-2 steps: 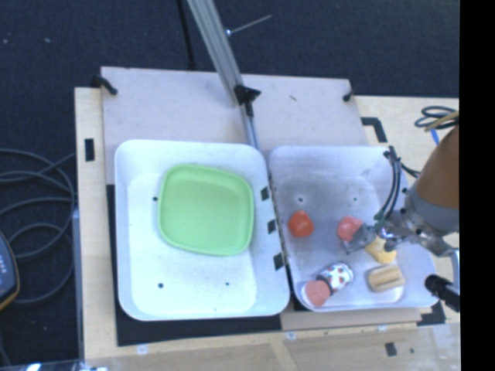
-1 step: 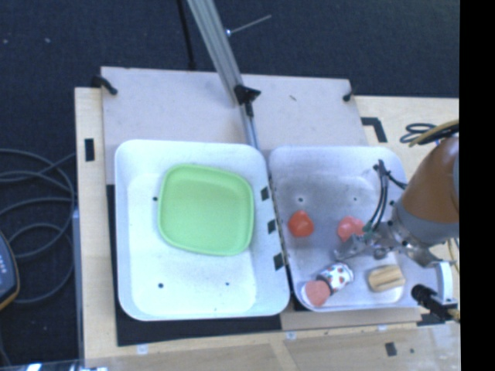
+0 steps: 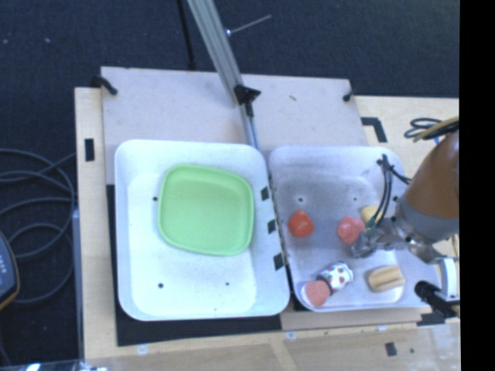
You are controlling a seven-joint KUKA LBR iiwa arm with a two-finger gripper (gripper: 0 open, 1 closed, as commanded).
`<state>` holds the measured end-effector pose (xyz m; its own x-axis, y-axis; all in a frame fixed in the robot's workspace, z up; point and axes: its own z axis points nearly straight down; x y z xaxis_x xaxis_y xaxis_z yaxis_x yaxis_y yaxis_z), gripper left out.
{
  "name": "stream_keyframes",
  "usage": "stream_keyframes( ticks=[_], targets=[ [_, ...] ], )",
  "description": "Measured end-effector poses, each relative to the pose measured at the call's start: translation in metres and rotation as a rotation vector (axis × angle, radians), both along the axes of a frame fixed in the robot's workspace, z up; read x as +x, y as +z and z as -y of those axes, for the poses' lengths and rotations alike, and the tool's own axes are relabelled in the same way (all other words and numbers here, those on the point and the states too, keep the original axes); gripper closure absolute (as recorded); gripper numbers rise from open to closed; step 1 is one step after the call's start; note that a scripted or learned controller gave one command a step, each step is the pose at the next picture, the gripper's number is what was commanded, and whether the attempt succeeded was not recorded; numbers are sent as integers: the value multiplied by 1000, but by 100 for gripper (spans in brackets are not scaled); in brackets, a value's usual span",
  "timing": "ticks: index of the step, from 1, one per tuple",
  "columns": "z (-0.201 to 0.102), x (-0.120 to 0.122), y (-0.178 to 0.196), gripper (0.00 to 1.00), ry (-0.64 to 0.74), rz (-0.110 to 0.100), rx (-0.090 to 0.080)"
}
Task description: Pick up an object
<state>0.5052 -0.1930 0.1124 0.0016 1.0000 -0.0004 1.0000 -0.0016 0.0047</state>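
Note:
In the right bin [image 3: 325, 168] lie several small objects: an orange-red ball [image 3: 301, 224], a red piece [image 3: 349, 228], a pink-red round piece [image 3: 316, 291], a white patterned item [image 3: 338, 275], a tan bun-shaped piece [image 3: 384, 277] and a yellow bit [image 3: 370, 212] partly hidden by the arm. My gripper [image 3: 363, 245] reaches in from the right, low over the bin, just right of and below the red piece. Its tips are dark and blurred against the bin floor.
The left bin [image 3: 135, 284] holds a green square plate [image 3: 206, 209]. A grey metal pole [image 3: 219, 41] slants down from the top to the bins' far edge. Cables [image 3: 429, 127] lie at the bench's right side.

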Motion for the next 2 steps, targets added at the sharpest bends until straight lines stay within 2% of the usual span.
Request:
stream_keyframes(
  ticks=[2],
  targets=[
    [-2, 1, 115, 100, 2, 1, -1]
  ],
)
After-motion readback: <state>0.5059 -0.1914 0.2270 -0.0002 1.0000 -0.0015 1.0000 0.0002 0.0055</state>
